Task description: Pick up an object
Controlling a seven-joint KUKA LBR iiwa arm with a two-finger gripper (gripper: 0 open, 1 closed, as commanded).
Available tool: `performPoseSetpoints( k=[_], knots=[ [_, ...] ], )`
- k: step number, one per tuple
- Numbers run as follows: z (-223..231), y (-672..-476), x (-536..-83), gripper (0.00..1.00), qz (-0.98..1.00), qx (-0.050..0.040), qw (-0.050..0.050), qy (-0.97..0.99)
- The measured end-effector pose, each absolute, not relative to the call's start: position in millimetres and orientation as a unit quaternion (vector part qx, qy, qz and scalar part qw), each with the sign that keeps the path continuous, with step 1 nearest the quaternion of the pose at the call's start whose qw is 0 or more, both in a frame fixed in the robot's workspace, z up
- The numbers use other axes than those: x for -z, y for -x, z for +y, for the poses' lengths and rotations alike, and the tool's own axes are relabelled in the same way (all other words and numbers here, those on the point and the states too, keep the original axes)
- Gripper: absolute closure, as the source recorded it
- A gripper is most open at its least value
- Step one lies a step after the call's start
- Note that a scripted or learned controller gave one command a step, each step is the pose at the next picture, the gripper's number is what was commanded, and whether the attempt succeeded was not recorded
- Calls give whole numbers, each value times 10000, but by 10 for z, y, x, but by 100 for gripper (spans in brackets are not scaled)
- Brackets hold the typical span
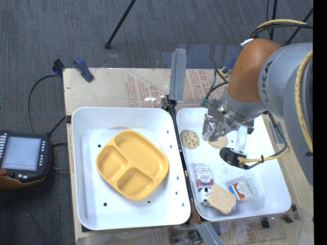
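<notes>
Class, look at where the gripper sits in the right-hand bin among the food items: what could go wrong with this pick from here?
1. The gripper is low between the cookie and a tan round item, so it may close on neither.
2. It works near the right bin's upper wall, where the fingers could scrape.

Black letters, apparently "KUKA", run down the grey arm housing (265,78) beside its orange band. Faint red print covers the brown cardboard sheet (134,88) behind the bins, illegible. Two small red-and-white packets (203,175) (242,189) carry unreadable graphics.

bench (122,83) with two white bins (84,188)
</notes>
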State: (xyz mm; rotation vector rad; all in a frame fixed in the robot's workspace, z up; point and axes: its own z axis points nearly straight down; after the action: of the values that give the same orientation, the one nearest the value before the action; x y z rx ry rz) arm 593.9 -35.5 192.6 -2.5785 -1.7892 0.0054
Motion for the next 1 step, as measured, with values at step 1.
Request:
performPoseSetpoints(
  k=[1],
  knots=[
    [-27, -6433, -1854, 100, -6107, -18, 14, 7918]
  ],
)
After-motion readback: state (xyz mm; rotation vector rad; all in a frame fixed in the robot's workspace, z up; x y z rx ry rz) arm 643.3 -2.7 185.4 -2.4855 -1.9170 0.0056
